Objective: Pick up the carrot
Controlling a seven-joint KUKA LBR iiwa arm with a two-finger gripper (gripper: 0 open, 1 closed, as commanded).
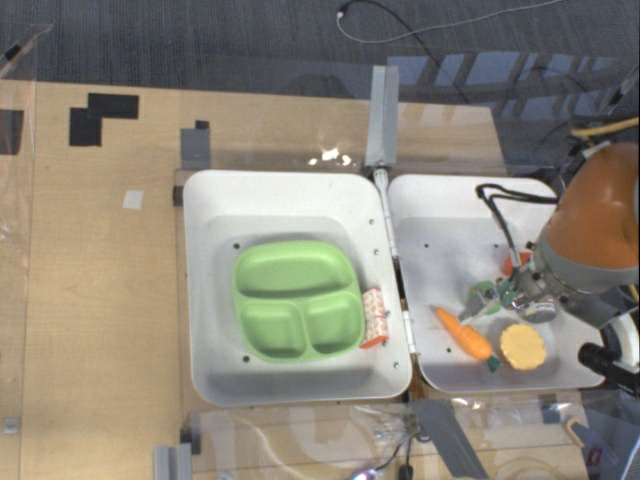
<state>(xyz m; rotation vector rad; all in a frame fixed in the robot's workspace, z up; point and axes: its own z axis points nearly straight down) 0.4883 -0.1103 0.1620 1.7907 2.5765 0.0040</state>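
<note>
The pincer (505, 296) hung low in the right bin (440, 218), at the end of the grey arm (600, 218) with its orange band, which came in from the right edge of the camera view. Whether it was apart or together could not be told: its tip was a small tangle of metal and green-tinted parts, too blurred to read. Nothing could be made out held in it.

Just below and to the left of it lay the carrot (465, 335), orange, slanted on the bin floor with its thin end pointing up-left and its thick end down-right, where a small dark green stub showed. The pincer was near the carrot's upper side but not clearly touching it. Just beside the carrot's thick end, right under the wrist, sat a round yellow piece (523, 347), flat and disc-like. A black cable (497, 208) looped across the upper part of the same bin toward the arm.

Further out, the left bin (210, 268) held a green divided plate (297, 300) with three compartments. Against that plate's right edge, by the wall between the bins, stood a small red and white packet (374, 315).
</note>
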